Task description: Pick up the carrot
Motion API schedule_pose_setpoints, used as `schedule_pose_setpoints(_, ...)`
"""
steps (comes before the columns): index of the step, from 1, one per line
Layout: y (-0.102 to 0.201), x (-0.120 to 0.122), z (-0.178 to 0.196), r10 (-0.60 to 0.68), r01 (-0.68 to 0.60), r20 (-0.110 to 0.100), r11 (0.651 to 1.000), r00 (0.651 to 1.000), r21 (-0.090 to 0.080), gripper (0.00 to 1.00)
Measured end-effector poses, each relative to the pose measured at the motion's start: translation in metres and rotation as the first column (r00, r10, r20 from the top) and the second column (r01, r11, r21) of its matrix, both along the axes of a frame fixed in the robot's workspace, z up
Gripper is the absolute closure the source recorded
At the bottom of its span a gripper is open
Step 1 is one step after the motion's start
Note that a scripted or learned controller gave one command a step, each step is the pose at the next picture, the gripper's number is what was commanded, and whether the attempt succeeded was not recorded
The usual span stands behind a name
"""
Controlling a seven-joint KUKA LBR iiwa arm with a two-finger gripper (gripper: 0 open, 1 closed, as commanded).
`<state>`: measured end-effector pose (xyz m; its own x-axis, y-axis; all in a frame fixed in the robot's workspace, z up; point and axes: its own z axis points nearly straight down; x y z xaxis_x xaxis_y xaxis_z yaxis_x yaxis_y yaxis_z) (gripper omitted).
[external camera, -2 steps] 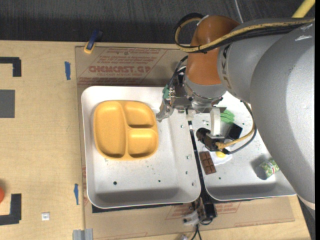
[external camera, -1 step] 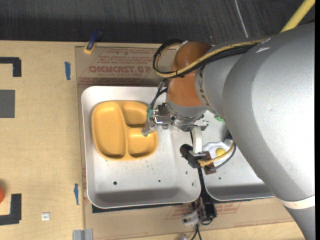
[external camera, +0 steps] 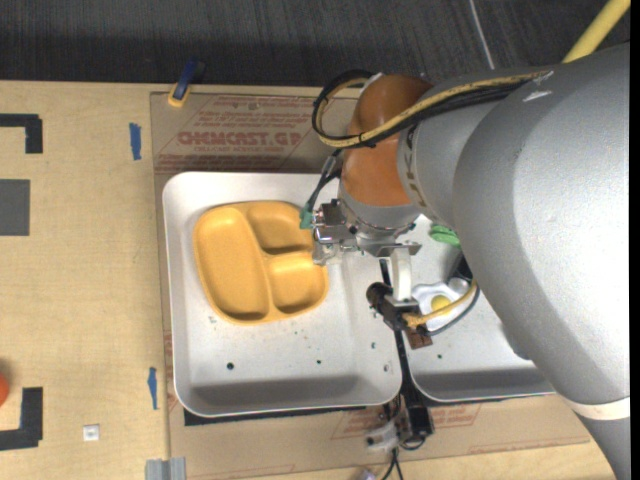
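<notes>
Gripper (external camera: 325, 236) on the grey arm with orange wrist band (external camera: 540, 218): hangs low over the right edge of a yellow two-compartment plastic dish (external camera: 250, 263), close to or touching it; open or closed, cannot tell.

Far left: small orange-red object (external camera: 3, 390), cut by the frame edge, on the tan bench (external camera: 80, 268), well apart from both bins.

Left of centre: shallow white left bin (external camera: 185, 308), with the dish lying in its upper half, tilted slightly.

Right: shallow white right bin (external camera: 480, 368), largely covered by the arm; small green piece (external camera: 443, 234) peeks out at the arm's edge.

Carrot: position cannot be told.
</notes>
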<state>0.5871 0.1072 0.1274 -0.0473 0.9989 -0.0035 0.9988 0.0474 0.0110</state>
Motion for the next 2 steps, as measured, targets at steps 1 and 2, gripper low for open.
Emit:
schedule_pose_setpoints(1, 0.000, 0.000, 0.000, 0.000, 0.000, -0.001, 1.000, 1.000, 0.000, 0.00)
schedule_pose_setpoints(2, 0.001, 0.004, -0.014, 0.174, -0.174, 0.004, 0.985, 0.985, 0.002, 0.00)
